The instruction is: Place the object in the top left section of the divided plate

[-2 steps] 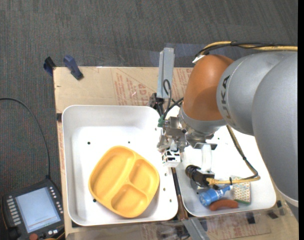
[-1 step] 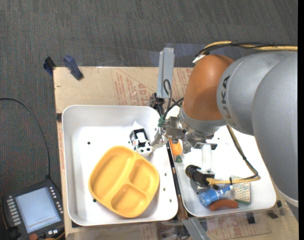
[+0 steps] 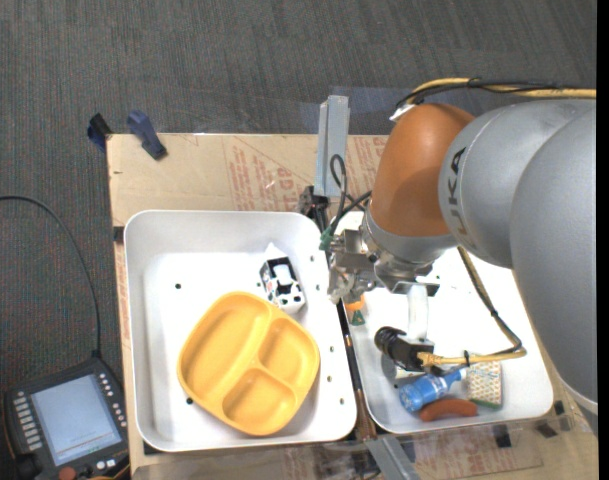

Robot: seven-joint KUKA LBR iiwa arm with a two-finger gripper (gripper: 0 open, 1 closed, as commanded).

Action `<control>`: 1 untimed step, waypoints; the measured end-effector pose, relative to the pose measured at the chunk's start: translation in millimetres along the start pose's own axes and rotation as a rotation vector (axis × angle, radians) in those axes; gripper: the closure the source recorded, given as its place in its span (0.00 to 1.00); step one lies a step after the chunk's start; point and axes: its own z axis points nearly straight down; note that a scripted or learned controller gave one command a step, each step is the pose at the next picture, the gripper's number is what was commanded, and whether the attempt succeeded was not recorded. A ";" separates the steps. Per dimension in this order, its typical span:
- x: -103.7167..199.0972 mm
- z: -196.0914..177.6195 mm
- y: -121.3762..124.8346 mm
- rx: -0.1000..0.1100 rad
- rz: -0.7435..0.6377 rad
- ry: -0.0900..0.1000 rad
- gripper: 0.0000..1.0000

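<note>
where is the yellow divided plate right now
In the camera view, the yellow divided plate lies in the left white bin, toward its lower middle, with a small black-and-white object at its upper right edge.

Blue bottle (image 3: 424,392) beside red sausage (image 3: 447,409), right bin (image 3: 529,383)

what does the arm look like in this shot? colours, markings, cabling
Bulky grey arm with a rounded orange band above the wrist and dark lettering on the grey shell. A yellow cable runs over the top; thin cables hang near the metallic gripper hardware.
</note>
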 end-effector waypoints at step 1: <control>-0.4 0.0 0.1 0.000 0.001 0.000 0.00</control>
